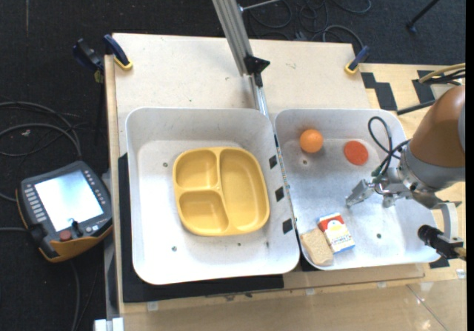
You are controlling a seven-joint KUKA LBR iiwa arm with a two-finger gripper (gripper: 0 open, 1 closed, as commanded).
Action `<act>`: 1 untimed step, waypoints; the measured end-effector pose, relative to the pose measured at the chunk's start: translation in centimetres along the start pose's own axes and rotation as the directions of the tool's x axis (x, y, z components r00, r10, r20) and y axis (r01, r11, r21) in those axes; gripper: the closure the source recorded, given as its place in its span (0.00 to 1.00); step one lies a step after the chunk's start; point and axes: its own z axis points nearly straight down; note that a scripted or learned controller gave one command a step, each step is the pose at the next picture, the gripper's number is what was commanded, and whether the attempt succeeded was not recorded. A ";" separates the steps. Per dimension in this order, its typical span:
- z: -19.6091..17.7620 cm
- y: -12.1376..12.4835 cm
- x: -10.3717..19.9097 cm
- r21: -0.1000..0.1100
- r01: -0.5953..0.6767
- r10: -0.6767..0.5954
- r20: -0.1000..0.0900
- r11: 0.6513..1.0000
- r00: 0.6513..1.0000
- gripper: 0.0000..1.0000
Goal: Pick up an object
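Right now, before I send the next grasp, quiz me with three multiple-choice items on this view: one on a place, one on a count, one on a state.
1. Where is the yellow divided plate?
A. left bin
B. right bin
C. on the bare bench

2. How many loose items lie in the right bin?
A. two
B. four
C. six

3. What is the gripper doing?
A. holding the orange ball
B. holding the small box
C. over the bin floor, holding nothing

Answers:
1 A, the plate sits in the left bin.
2 B: orange ball, red round piece, small box, tan block.
3 C, nothing sits between its fingers.
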 end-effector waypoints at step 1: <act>-1.1 0.1 0.0 -0.003 0.001 -0.001 0.001 1.000 1.000 1.00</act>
